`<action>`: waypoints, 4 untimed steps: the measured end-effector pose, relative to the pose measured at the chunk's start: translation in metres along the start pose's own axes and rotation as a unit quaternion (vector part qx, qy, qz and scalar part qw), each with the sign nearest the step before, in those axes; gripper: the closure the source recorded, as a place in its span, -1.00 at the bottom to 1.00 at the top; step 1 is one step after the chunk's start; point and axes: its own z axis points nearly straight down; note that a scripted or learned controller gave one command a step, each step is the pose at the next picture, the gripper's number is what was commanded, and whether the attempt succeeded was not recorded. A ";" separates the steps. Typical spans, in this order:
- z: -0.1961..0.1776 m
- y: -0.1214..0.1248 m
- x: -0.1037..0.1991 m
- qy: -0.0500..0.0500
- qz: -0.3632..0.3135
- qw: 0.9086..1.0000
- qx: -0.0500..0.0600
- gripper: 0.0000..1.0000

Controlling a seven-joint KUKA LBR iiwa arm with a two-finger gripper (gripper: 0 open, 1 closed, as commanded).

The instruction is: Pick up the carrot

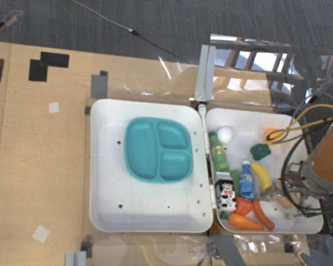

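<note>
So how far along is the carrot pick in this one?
Nothing looks done yet: the carrot lies in the right bin at its near edge, beside a second orange piece. The gripper sits low in that bin near the banana. Grasping and lifting remain.

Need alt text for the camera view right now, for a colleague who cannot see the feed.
Overhead view of two white bins: the arm's gripper hovers low in the right bin, near a carrot among a banana, blue bottle and green bottle. The left bin holds a teal divided plate.
</note>
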 end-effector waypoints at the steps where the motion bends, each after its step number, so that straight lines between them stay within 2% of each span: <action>1: -0.001 0.023 -0.041 0.001 -0.166 0.986 0.002 -1.00; 2: -0.084 -0.050 -0.028 0.000 0.037 0.999 -0.002 -1.00; 3: 0.000 -0.129 -0.073 -0.002 0.023 1.000 0.002 -1.00; 4: -0.014 -0.131 -0.074 -0.004 0.025 1.000 0.006 1.00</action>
